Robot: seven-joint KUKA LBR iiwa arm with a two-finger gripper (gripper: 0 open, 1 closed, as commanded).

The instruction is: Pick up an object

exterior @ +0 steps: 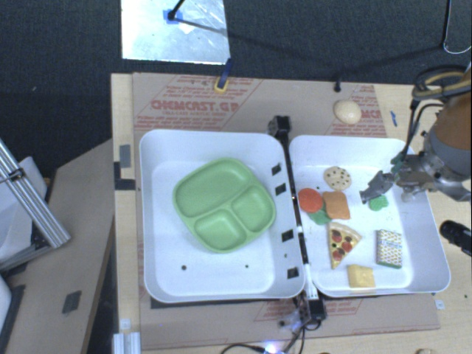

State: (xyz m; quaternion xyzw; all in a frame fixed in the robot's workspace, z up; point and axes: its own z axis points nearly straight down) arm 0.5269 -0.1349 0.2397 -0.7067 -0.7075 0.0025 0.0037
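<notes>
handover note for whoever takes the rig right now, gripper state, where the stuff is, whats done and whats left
Gripper: low over the right bin, right beside the small green item; whether its fingers are open or shut is unclear, and nothing is visibly held.
Right bin: cookie, tomato slice, orange bread piece, pizza slice, patterned block, yellow cheese piece.
Left bin: green divided plate.
Done: nothing lifted yet.
Left: grasp one object and raise it.
</notes>
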